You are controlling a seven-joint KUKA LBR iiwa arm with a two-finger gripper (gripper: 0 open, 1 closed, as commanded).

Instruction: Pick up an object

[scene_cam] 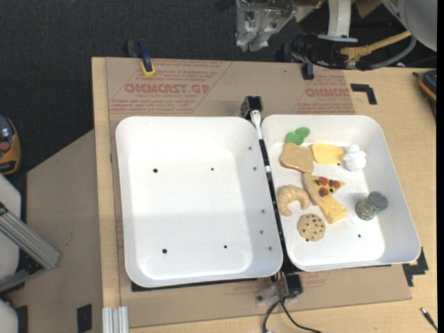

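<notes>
The left bin (187, 200) sits on a brown board printed with red lettering (166, 87), its white floor bare apart from four small dark dots. A blue and yellow clamp (145, 57) grips the board's far edge above this bin. A thin black strip (267, 179) runs along the seam where the two bins meet.

The right bin (388, 241) holds all the toy food, gathered in its left and middle part. Nearest the seam lies a croissant (294, 197), and just below it a round chocolate-chip cookie (311, 227). Above the croissant rests a slice of toast (297, 158), with a green leafy piece (300, 135) touching its far edge. Beside the toast on the right lies a yellow cheese slice (327, 153). A pizza slice (325, 184) sits in the middle, and a yellow cheese wedge (334, 209) lies just below it. Further right, a small white lumpy item (354, 158) touches the end of the cheese slice. Nearest the right wall stands a small can with a grey lid and green side (372, 205), apart from the rest.

The gripper (253, 26) hangs beyond the board's far edge, above the dark floor and well away from both bins; how its jaws stand cannot be made out, and nothing is seen in them.
</notes>
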